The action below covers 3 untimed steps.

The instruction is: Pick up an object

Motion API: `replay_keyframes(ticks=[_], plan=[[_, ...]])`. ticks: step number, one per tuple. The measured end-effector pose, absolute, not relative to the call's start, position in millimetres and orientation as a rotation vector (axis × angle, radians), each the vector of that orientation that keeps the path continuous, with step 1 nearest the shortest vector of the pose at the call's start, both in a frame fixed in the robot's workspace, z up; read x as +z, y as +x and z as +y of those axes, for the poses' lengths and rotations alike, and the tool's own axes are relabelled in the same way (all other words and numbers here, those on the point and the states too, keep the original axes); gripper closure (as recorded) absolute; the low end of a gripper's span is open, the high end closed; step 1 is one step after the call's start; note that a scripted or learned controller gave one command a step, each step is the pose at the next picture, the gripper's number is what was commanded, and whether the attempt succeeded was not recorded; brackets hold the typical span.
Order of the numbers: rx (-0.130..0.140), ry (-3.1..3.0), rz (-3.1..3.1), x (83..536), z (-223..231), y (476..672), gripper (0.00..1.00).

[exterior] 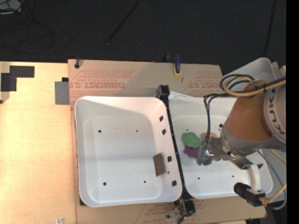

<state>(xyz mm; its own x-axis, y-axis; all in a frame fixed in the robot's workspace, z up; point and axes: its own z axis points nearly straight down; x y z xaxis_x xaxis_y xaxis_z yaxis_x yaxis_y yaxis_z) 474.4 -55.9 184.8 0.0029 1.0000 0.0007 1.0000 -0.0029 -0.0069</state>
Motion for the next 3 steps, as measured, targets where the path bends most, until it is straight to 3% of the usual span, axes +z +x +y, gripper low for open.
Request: replay_keyframes(ticks=[1,2,3], plan=[[0.000,-2.216,-2.224,217.4,2.1,475.7,1.00],[0.008,-2.223,-2.212,185.2,-46.8,474.2,1.00],[0.006,-2.220,-2.216,196.5,-45.5,474.8,1.00]])
